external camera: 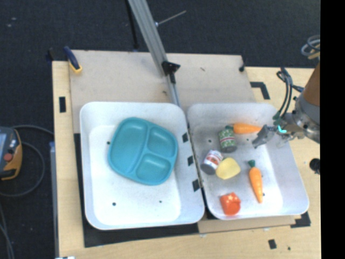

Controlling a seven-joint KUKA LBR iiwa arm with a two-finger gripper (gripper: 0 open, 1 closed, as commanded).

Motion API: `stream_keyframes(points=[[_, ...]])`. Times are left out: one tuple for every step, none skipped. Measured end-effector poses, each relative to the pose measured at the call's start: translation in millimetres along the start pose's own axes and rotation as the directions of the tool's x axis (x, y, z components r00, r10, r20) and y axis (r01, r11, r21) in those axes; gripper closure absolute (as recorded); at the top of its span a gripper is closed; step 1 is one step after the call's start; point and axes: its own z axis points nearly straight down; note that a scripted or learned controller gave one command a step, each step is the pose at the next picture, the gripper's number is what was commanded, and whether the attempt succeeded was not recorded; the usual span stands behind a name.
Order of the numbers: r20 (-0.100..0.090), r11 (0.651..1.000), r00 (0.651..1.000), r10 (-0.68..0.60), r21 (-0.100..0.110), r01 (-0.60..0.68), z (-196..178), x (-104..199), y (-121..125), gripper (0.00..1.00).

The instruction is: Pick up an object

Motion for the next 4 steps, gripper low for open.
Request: stream_keyframes(points=[[0.001, 1.0, 1.0, 0.0, -0.003, 0.0, -1.2, -0.1, 0.7, 0.0], [0.0, 1.0, 1.0, 0.001, 0.003, -0.001, 60.6, 5.0, 0.7, 0.0], [0.0, 1.0, 1.0, 0.002, 0.002, -0.002, 113.5, 4.3, 0.0, 0.0], [0.001, 1.0, 1.0, 0.004, -0.005, -0.004, 98.9, 3.2, 2.0, 1.0]])
